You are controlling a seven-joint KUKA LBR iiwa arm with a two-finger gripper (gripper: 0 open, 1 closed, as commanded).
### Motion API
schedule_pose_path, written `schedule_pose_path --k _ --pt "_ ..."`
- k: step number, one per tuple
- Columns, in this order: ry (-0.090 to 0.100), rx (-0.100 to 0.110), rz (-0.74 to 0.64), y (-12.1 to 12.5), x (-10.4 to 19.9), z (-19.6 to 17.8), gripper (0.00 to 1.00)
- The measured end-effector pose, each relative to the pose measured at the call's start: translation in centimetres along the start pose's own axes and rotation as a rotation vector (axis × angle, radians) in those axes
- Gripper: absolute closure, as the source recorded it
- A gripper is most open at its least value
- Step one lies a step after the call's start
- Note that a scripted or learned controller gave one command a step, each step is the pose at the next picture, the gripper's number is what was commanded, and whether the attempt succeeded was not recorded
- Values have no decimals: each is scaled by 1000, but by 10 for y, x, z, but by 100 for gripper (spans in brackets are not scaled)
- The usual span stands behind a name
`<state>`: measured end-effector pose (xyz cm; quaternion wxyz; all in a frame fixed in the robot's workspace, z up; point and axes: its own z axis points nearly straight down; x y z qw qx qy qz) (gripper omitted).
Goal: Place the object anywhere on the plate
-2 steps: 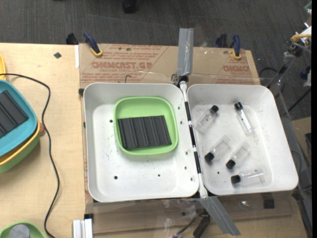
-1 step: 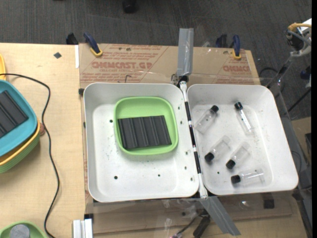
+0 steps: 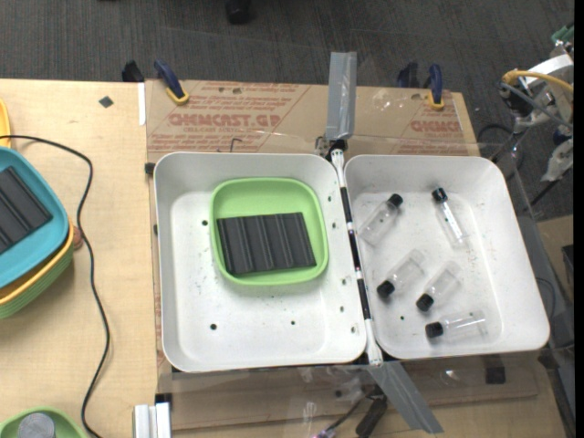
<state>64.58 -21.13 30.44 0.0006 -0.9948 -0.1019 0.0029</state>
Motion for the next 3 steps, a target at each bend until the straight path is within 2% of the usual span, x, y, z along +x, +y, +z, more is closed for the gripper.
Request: schedule_pose_path --k 1,2,3 --pt "2 -1 -2 12 5 -11 0" --pt "1 0 4 9 -7 9 0" --pt "2 0 0 11 1 -55 0"
